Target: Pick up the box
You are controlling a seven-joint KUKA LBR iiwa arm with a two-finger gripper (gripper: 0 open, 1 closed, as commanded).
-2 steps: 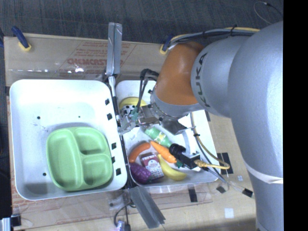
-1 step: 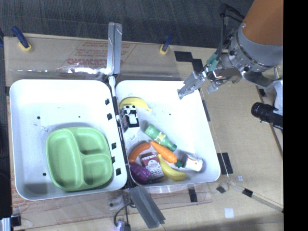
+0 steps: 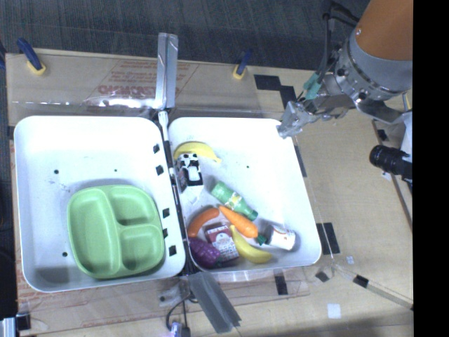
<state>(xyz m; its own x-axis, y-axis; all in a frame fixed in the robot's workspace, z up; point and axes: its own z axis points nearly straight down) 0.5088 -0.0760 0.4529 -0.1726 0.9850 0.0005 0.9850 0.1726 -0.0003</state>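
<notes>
The box (image 3: 222, 239) is small and dark red with a pale label. It lies near the front of the right bin (image 3: 280, 188), wedged among toy food. An orange carrot (image 3: 238, 221) rests along its far side and a purple piece (image 3: 205, 253) lies against its front left. My gripper (image 3: 289, 124) hangs over the bin's far right corner, well up and to the right of the box, with nothing seen in it.
Also in the right bin are a yellow banana (image 3: 196, 150), a black-and-white item (image 3: 188, 170), a green bottle (image 3: 232, 200), a second banana (image 3: 250, 250) and a white bottle (image 3: 280, 239). The left bin (image 3: 42, 160) holds a green divided tray (image 3: 116, 230).
</notes>
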